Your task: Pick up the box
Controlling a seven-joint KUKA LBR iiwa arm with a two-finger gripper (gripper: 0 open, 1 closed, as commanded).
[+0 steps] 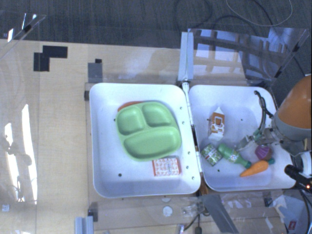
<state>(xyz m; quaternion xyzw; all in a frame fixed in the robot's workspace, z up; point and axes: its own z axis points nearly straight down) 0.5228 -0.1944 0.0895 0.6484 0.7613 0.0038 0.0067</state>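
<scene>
Since the box [217, 122] looks like a small white-and-orange paper carton, I judge it light, fairly stiff along its folds, but easy to dent if squeezed hard. It lies in the right bin [229, 94], a little above the green bottle [233, 155] in the view, apart from it and with bare bin floor around it. My end effector [256, 138] hangs low to the right of that bottle, close beside a purple piece [263, 152]. How far open it is I cannot tell, and I see nothing held in it. I would take the box across its narrow width, mid-body, where the flat printed faces give grip. The glossy card may slip, so a moderate, square squeeze seems wise.
</scene>
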